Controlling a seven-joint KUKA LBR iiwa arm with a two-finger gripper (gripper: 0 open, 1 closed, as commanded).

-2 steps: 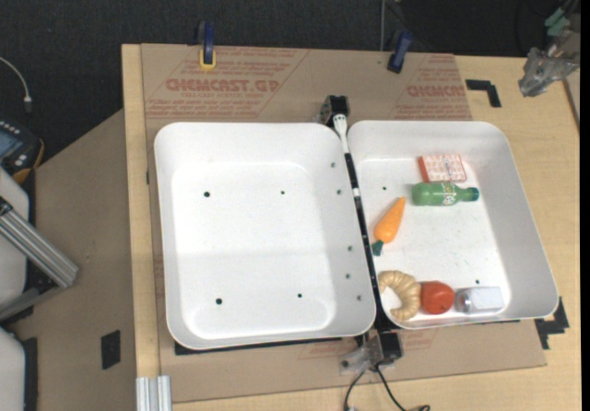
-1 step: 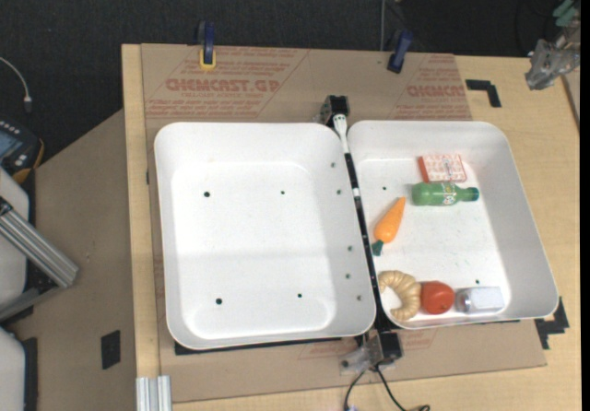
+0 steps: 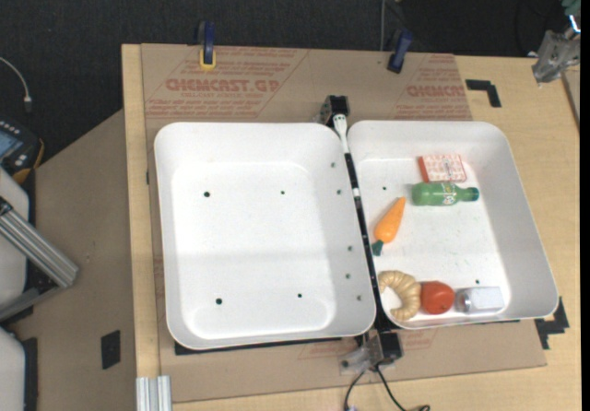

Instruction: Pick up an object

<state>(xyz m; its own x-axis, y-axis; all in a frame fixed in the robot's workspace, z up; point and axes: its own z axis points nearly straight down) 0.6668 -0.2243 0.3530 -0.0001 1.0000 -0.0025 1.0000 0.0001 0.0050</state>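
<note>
The right bin (image 3: 516, 216) holds several small objects. A red-and-white patterned packet (image 3: 442, 168) lies toward the back, with a green bottle (image 3: 443, 195) on its side just in front of it. An orange carrot (image 3: 390, 220) rests near the bin's left wall. Along the front edge lie a tan croissant-shaped piece (image 3: 400, 293), a red tomato-like piece (image 3: 437, 297) and a small clear container (image 3: 480, 299), close together.
The left bin (image 3: 175, 216) stands beside the right one on a brown cardboard sheet (image 3: 277, 77). Two clamps (image 3: 206, 45) hold the sheet at the back edge. A black divider strip (image 3: 355, 197) runs between the bins.
</note>
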